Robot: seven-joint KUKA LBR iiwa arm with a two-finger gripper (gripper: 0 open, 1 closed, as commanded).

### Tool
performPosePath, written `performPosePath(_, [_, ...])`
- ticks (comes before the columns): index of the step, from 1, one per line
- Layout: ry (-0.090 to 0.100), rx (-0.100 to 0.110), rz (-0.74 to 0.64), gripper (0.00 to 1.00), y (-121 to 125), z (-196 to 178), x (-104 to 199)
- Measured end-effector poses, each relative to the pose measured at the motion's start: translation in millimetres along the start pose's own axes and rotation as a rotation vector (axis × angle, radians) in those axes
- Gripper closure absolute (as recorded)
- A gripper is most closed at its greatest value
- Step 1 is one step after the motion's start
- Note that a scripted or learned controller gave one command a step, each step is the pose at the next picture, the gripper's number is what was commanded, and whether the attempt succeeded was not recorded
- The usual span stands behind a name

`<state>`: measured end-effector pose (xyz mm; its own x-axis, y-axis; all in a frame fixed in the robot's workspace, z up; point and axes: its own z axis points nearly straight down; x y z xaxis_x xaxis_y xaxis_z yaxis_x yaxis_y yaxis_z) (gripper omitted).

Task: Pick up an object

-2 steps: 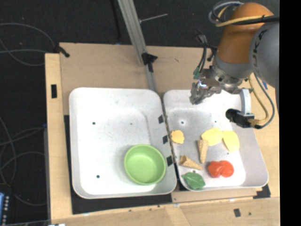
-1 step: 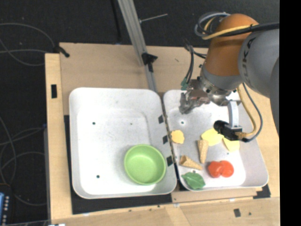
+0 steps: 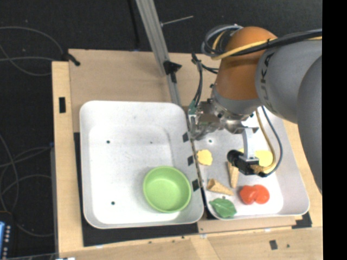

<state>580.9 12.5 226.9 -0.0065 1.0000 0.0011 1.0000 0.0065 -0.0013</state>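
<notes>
The loose objects for picking lie in the right bin (image 3: 297, 198), in the lower centre-right of the frame, and several are hard to read. A yellow piece (image 3: 204, 157) just below the gripper (image 3: 197, 128) is small and vague in outline. A second yellow piece (image 3: 265, 157) further right is partly covered by the robot's own hardware. The green piece (image 3: 223, 207) sits against the bin's bottom rim and its form is unclear. Whether the gripper is parted or closed cannot be told, as the wrist above it hides its tip, and nothing can be seen held in it. It hangs over the upper left corner of the right bin, close to the seam between the two bins. Counted, the right bin holds six things: two yellow pieces, two tan cone-shaped pieces (image 3: 233, 174) and (image 3: 219, 187) near each other, one green piece and one red-orange piece (image 3: 254, 194) beside it. The left bin (image 3: 87, 115) holds one green bowl (image 3: 167, 189), upright, near its lower right corner. The grey arm (image 3: 293, 75) with its orange band is cut off by the right side of the frame. Both bins rest on a tan bench (image 3: 108, 75).
</notes>
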Motion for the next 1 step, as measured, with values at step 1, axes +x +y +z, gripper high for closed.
performPosePath(1, [0.002, -0.001, -0.003, 1.0, -29.8, -12.5, 53.5])
